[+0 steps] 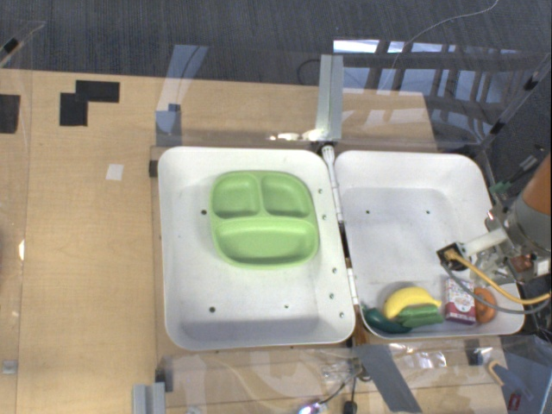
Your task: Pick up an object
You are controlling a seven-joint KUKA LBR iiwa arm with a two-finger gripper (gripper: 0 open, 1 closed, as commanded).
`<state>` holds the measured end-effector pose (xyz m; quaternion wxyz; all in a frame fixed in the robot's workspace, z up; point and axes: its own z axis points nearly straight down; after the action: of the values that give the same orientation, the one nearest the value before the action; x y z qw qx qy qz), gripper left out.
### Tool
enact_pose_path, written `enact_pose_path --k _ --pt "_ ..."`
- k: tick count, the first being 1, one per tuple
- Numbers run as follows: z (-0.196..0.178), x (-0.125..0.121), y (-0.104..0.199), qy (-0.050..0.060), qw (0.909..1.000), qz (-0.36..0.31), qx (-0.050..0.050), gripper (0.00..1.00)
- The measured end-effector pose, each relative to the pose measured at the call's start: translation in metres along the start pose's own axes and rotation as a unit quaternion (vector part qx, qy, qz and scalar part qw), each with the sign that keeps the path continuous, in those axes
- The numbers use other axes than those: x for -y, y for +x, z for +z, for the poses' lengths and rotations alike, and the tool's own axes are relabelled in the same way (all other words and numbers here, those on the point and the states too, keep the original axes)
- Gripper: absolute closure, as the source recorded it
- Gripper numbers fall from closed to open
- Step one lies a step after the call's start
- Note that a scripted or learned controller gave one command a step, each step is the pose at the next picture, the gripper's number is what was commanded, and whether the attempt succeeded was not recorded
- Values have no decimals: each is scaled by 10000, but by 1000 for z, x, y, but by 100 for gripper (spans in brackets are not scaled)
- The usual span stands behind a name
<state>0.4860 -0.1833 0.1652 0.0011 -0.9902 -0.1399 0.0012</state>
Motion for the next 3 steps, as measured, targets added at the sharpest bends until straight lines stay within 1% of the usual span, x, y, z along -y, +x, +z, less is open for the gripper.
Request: enact_pose_path --k 1,2,3 --pt "-17 14 6 -11 9993 365 -18 100" --pt "6 0 41 -6 9995 325 -11 100" --pt "-93 10 114 -15 9994 356 -24 100"
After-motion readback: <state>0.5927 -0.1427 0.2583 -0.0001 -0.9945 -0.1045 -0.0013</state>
